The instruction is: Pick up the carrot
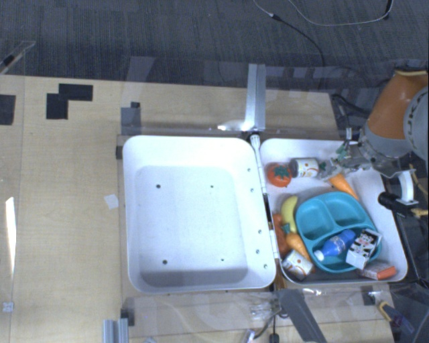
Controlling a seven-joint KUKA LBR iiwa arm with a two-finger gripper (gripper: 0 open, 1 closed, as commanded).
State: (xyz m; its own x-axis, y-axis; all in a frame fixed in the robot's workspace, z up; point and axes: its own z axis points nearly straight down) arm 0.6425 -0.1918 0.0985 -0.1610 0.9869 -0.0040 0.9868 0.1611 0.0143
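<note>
Pale wooden bench under a clear sheet with faint reflections, black square marks near the far left corner. Dark grey carpeted floor beyond the far edge, a thin black cable looping across it. Two shallow white plastic bins side by side, held in a metal frame with an upright grey post at the far middle.

Left white bin bare apart from a few small dark dots on its floor. Right white bin crowded: turquoise divided plastic tray in the middle, blue plastic bottle and small black-and-white printed box lying in it. Yellow toy banana just beside the tray's left rim, red toy tomato near the far left corner, small white can with a printed label next to it.

Orange toy carrot lying tilted at the tray's far rim, near the bin's far right side. A second orange piece along the tray's left side.

Grey arm with orange band reaching in from the right. Tool low over the far right of the bin, just beside the carrot's upper end; spread of the tool impossible to tell, nothing clearly held.
</note>
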